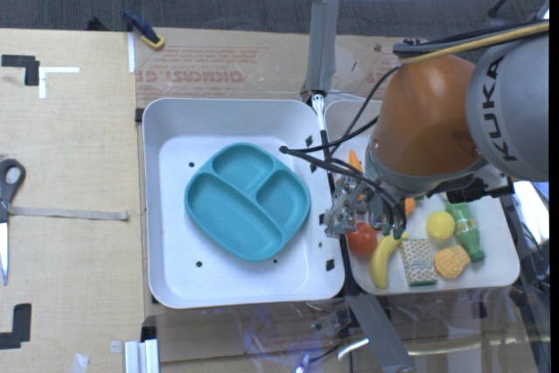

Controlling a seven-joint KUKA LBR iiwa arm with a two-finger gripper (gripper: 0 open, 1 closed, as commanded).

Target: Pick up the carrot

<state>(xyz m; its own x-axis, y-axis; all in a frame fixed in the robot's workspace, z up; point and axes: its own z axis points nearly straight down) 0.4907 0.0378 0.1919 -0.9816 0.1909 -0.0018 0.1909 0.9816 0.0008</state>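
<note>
Grey arm (489, 100) over right bin (502, 275), gripper (349, 210) (grip unclear), orange carrot (354, 160) mostly hidden

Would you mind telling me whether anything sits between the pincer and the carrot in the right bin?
Nothing visible does. The pincer hangs right beside the carrot, which is mostly hidden by the arm; the tomato and banana lie just below.

We're looking at an evenly lit bench, bright overall, with soft light from above. The left white bin (157, 214) glows almost blown out at its rim, and the teal plate (248, 201) casts only a faint shadow. A soft sheen sits on the arm's orange band (424, 131). The arm looks soft against the sharper bench, and the gripper area blurs into clutter.
</note>
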